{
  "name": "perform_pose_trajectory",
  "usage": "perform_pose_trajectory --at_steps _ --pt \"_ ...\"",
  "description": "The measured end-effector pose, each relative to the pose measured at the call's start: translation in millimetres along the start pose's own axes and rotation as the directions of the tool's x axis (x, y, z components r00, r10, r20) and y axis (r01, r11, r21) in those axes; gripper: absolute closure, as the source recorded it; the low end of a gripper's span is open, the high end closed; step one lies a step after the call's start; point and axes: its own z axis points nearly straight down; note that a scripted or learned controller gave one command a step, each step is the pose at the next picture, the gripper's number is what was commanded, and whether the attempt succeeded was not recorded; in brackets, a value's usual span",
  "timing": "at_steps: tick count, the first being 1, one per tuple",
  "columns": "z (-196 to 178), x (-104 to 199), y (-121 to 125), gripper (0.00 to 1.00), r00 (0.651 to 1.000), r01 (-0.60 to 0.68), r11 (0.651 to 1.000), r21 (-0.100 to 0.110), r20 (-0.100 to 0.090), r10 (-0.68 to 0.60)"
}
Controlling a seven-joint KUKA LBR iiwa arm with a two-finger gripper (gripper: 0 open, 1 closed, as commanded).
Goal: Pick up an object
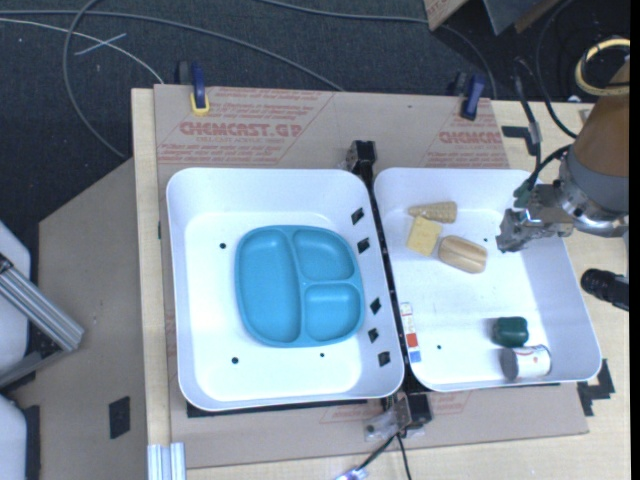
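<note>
The right bin point(560, 298) holds several small things. A tan bread-like stick point(432, 212) lies near the back, with a pale yellow block point(424, 236) just in front of it and a rounded beige piece point(462, 254) to the block's right. A dark green object point(510, 331) and a white and grey cylinder point(527, 362) lie near the front right corner. My gripper point(520, 228) hangs over the right bin's far right side, to the right of the beige piece and apart from it. Nothing shows between its tips.
The left bin point(200, 268) holds a blue divided plate point(298, 284). Black clips run along the seam between the bins point(372, 268). Cables and cardboard lie behind the bench, and blue clamps point(199, 86) hold the board's back edge.
</note>
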Motion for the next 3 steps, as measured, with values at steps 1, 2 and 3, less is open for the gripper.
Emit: perform_pose_trajectory --at_steps 1,2,3 --pt "-3.4 45.9 6.5 1.00 1.000 0.004 1.000 0.004 -0.003 -0.004" --pt "-12.9 93.1 18.8 1.00 1.000 0.005 1.000 0.004 -0.003 -0.005" --pt "-1.4 147.9 34.7 1.00 1.000 0.004 1.000 0.005 -0.003 -0.004"
